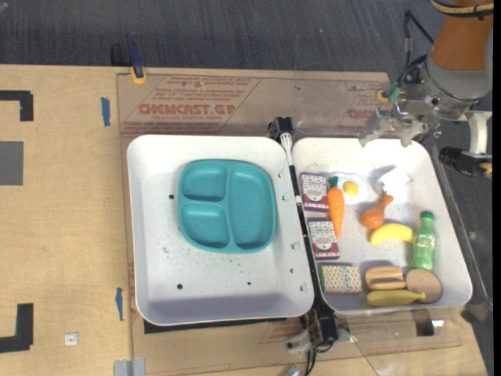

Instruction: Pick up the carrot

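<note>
Gripper: the grey two-finger gripper [391,128] sat over the far rim of the right shallow white plastic bin [452,233], near its far right corner. Fingers looked spread a bit with nothing between them, so it held nothing.

Carrot: the small orange toy carrot with a green top [336,205] lay flat in that same bin, down-left of the gripper and well apart from it, green end pointing at the far rim.

Carrot's neighbours: two small red-and-white cartons [314,191] [323,238] sat just beside it on the side away from the gripper, lined up along the bin's inner wall. A little fried-egg toy [350,186] was right by the carrot's green end.

Open room: bare white floor lay between the carrot and an orange drumstick-shaped toy [376,210], and more right under the gripper.

Crowded bit: a yellow banana [390,233], a green bottle [423,241] and a hot dog bun [384,276] were bunched toward the near rim, farthest from the gripper.

Other bin: the left white bin [149,233], way off to the gripper's far side, held a teal divided plastic plate [227,204] with bare floor all round it.
</note>
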